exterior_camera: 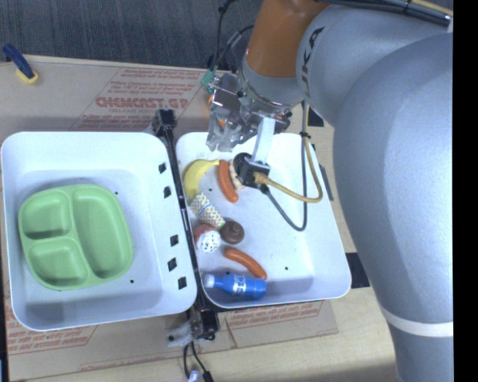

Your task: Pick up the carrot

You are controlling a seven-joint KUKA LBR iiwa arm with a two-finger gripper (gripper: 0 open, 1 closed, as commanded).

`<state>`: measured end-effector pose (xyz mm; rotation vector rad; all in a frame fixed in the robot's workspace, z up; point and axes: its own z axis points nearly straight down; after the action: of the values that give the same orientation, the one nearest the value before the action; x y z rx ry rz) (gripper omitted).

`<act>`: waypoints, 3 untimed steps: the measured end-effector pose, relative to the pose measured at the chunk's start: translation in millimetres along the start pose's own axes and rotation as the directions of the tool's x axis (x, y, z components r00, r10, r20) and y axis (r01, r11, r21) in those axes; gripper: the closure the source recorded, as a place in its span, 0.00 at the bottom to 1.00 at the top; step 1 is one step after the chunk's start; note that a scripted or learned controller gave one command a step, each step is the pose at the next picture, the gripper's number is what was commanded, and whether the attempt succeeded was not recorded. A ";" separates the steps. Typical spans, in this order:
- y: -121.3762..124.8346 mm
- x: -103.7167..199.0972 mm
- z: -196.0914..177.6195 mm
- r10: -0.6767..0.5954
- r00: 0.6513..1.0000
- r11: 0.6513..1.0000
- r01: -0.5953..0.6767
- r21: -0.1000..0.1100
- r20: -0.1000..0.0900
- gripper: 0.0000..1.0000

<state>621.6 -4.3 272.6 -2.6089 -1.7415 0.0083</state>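
**Inspection: gripper over the right bin, carrot on the bin floor**

From my remote station I see the grey arm [382,134] reaching in from the right, its orange band [283,22] above the wrist. The gripper [223,138] hangs over the upper left part of the right bin [319,269]. I cannot tell how the jaws stand; the wrist hardware hides them from this slant, and I see no object between them.

The carrot [227,181] lies on the floor of the right bin, just below the gripper, lengthwise roughly up and down the view. Beside it to the left sits a yellow banana [193,175], close enough that the two appear to touch at the top. A black fitting [248,169] on the arm's cabling hangs just to the carrot's right.

Further down the same bin: a patterned wrapped item [205,209], a small brown ball [233,231], a white spotted ball [209,242], a second orange piece [245,263] (sausage-like in shape, lying at a slant), and a blue bottle [235,286] on its side along the near wall.

The left bin [80,157] holds a green divided tray [74,235], lying flat. Both bins rest on cardboard [127,94].
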 end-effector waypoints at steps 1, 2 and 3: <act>16.5 50.3 16.3 -0.026 1.000 1.000 0.026 -0.003 -0.001 1.00; 27.9 23.3 19.5 0.174 0.985 0.985 -0.174 -0.003 -0.001 1.00; 44.8 -17.7 14.0 0.556 0.831 0.831 -0.556 -0.002 -0.003 1.00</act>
<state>656.1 -37.8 258.3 -3.0052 -0.9095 0.0051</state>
